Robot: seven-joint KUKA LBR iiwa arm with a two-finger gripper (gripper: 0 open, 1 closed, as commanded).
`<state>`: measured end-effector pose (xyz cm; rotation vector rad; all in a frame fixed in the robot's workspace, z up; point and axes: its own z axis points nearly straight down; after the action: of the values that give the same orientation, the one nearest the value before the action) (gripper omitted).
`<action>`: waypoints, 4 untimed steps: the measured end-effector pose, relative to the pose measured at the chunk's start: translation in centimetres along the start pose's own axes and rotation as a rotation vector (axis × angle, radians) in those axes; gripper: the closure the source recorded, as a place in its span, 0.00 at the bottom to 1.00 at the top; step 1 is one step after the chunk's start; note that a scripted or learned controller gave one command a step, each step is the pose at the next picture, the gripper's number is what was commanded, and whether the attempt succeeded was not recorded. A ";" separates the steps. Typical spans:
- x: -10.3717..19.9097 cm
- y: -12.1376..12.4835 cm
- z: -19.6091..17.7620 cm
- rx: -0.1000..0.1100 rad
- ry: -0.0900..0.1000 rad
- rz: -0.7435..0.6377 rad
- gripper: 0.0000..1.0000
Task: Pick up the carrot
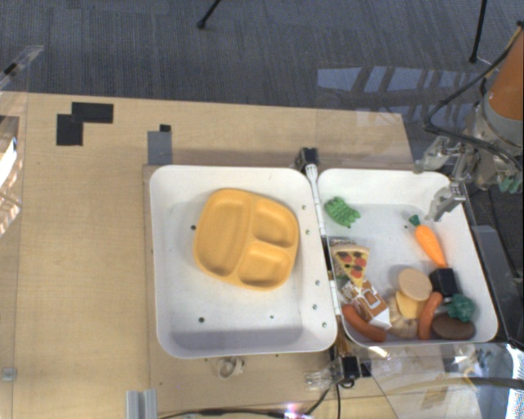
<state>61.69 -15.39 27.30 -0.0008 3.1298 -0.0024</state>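
Gripper (pixel 449 199) at carrot's (pixel 429 243) one o'clock, just above it, apart; finger spread too small to tell. Arm cut off at frame's three o'clock edge.

Floor (pixel 246 41): dark grey ribbed carpet across the top of the frame. Thin black stand legs (pixel 211 13) at top centre and top right. Bench top (pixel 82 270): pale wood, filling the left and centre. Black tape patches (pixel 82 123) at its upper left. Pale light reflection on the carpet, upper right.
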 end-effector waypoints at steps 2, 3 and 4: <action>-0.8 -5.2 18.3 0.002 -0.006 0.098 0.00; 1.5 -5.0 18.4 0.001 -0.002 0.019 0.00; 2.2 -4.9 18.4 -0.001 -0.003 0.117 0.00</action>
<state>59.73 -20.37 8.90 0.1823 3.1216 -0.0002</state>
